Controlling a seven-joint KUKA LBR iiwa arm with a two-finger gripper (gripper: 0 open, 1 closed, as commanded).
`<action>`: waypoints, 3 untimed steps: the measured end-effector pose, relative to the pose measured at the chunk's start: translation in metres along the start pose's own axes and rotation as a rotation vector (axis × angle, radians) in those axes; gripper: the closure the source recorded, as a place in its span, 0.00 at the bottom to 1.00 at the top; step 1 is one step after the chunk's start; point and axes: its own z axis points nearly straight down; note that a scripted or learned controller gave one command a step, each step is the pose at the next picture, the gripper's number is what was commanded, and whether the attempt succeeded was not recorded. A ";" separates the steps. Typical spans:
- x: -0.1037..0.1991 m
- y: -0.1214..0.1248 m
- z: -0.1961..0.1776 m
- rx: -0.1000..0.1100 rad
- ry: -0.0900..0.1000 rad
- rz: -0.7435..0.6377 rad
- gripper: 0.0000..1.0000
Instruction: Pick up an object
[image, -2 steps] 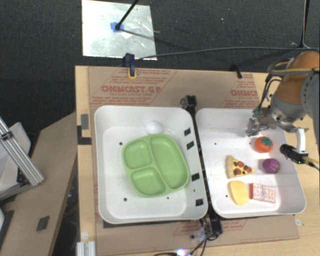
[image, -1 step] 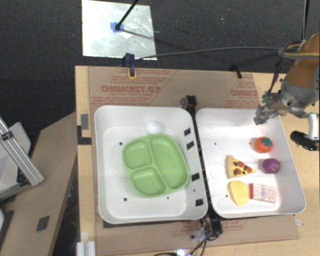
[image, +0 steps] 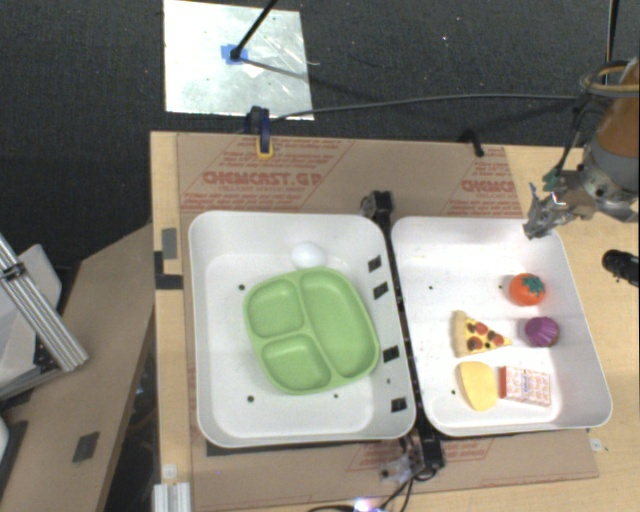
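end effector (image: 541, 215), state of closure not discernible, hovered at the far edge of the right bin (image: 585, 330); the orange tomato toy (image: 527, 288), nearest candidate, lay just nearward of it inside that bin, purple ball (image: 541, 331) just beyond the tomato.

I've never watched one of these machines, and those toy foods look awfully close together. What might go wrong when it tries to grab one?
The pincer hangs over the right bin's far corner, away from every toy.

1. The pizza slice, yellow piece and small packet lie close together, so it may nudge a neighbour.
2. The orange fruit and purple ball look round and might roll away.
3. Both sit near the bin's right wall, perhaps crowding the pincer.
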 end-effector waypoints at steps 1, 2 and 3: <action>0.002 0.010 -0.061 -0.002 -0.001 -0.004 1.00; 0.054 -0.006 -0.060 0.005 0.003 -0.006 1.00; 0.089 -0.029 -0.053 0.006 0.002 -0.005 1.00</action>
